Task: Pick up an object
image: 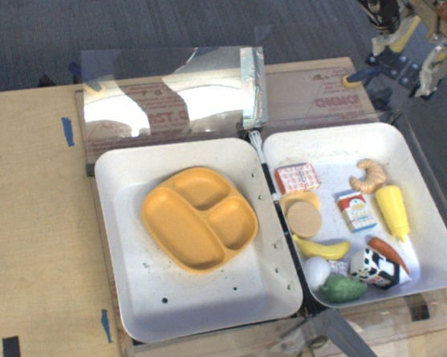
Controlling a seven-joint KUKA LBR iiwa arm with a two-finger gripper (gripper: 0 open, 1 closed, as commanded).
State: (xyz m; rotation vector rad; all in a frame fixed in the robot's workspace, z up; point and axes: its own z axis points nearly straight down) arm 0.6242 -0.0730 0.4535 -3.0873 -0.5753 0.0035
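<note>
Evidently nothing is picked yet: every item lies in the right-hand shallow white bin. Against its far wall sits the tan toy croissant, a yellow plastic corn cob just in front of it. Well beyond that wall hangs the gripper; whether it is open I cannot tell. Approach, grasp and lift all remain.

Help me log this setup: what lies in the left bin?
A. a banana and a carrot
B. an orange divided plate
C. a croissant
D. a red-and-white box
B: the orange divided plate lies alone in the left bin, while the banana, carrot, croissant and red-and-white box all lie in the right bin.
</note>
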